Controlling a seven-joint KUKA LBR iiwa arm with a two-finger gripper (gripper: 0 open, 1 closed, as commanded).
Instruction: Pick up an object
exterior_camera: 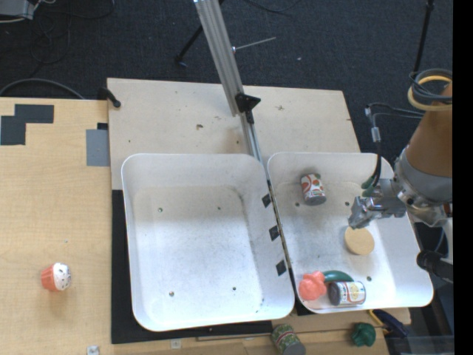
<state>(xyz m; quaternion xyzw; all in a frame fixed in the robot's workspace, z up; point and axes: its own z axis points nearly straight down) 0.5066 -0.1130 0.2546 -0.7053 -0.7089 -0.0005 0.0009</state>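
In the right bin [403, 294] lie a small red-and-white can [313, 188], a tan round disc [360, 241], an orange-pink lump [312, 287], a dark green item [338, 275] and a dark jar lying on its side [346, 293]. My gripper [360, 214] hangs over the right bin, just above the upper edge of the tan disc. Whether it touches the disc is unclear. I see nothing between its fingers.
The left bin [140, 198] stands beside the right one, parted by a rim with black clips [273, 231]. A metal rail [224, 58] slants over the bench at the back. A red-and-white toy [56, 277] lies on the wooden table at far left. A green object [362, 334] and a can [285, 339] sit below the bins.
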